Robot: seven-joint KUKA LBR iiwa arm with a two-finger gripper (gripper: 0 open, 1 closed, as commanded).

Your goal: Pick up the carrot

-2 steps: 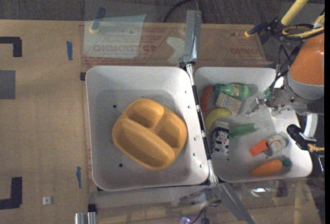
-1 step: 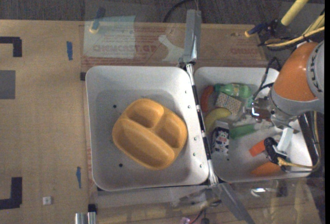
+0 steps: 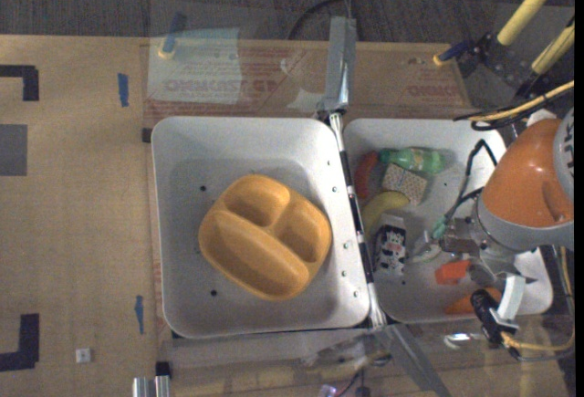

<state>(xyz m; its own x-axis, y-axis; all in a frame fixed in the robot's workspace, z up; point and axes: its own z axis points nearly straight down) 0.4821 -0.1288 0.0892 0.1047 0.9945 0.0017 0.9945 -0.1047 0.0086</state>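
Carrot in right bin — just beside end effector; finger state unclear.

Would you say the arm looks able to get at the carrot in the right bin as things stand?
Probably yes. The arm already hangs over the right bin, and the carrot lies just beside its wrist, with nothing on top of it. The milk carton and banana lie a little apart to the left.
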